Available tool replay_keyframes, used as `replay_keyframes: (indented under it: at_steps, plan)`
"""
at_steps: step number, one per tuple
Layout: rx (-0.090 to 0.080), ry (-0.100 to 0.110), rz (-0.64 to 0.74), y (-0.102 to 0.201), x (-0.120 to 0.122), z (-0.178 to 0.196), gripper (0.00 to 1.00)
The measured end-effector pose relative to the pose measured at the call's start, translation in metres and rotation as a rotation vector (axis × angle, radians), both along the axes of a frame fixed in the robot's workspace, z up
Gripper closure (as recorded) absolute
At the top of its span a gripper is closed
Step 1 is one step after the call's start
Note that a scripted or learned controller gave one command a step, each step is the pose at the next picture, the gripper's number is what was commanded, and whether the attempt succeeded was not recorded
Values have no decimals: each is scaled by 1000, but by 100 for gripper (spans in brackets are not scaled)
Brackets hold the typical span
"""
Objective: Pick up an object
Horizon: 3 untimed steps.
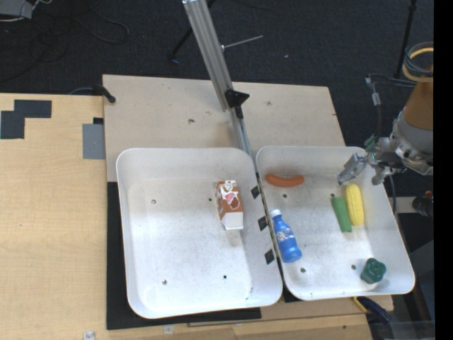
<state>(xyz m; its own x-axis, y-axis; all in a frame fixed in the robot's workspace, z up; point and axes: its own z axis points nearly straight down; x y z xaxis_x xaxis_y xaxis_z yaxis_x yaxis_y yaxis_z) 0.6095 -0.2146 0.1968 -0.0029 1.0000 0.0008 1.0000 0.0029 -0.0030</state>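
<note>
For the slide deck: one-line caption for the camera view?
Gripper above right bin's far edge near corn; carton alone in left bin.

Two white bins [134, 190] side by side, slanted aluminium rail [212, 55] behind, wooden bench [49, 211].

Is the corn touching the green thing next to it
Touching. The camera view shows the corn lying against the green piece, with no gap along their shared edge.
</note>
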Motion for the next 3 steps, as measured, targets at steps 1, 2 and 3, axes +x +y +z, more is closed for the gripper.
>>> replay_keyframes:
  at_steps: [1, 2, 3]
  plan:
    - [0, 1, 2, 0, 0, 0, 0]
    - [2, 6, 3, 6, -2, -64, 0]
    - [11, -3, 5, 14, 1, -105, 0]
